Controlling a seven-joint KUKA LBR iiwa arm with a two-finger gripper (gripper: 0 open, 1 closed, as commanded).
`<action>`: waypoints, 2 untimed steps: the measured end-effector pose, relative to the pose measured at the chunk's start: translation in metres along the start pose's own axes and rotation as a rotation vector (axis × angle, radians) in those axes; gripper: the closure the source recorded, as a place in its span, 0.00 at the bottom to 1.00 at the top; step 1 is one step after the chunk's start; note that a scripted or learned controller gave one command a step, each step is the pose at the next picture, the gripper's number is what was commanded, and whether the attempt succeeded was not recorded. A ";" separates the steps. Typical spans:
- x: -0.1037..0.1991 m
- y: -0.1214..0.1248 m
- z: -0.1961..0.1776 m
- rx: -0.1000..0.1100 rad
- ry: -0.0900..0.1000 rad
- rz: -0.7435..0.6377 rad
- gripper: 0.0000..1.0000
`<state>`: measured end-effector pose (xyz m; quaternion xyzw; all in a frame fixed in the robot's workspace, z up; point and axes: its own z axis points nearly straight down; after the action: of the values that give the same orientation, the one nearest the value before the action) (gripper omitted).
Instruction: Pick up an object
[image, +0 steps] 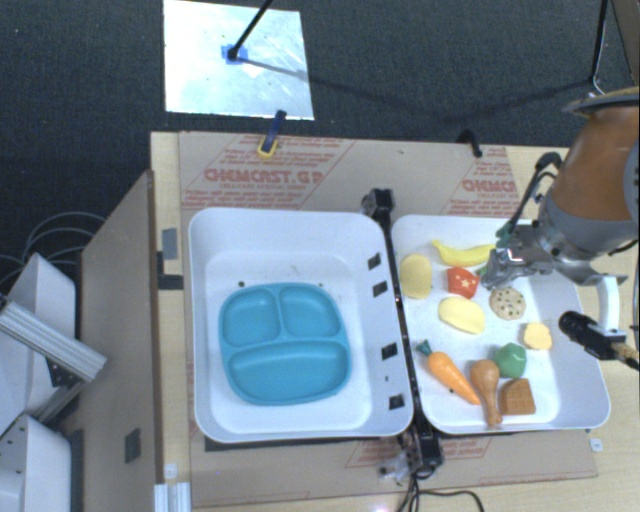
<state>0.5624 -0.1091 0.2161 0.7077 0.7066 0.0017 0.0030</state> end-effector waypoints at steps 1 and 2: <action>0.000 0.026 0.134 -0.004 0.000 -0.004 1.00; 0.018 0.066 0.069 -0.003 0.001 -0.008 1.00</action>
<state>0.6286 -0.0910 0.1471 0.7047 0.7095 0.0030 0.0037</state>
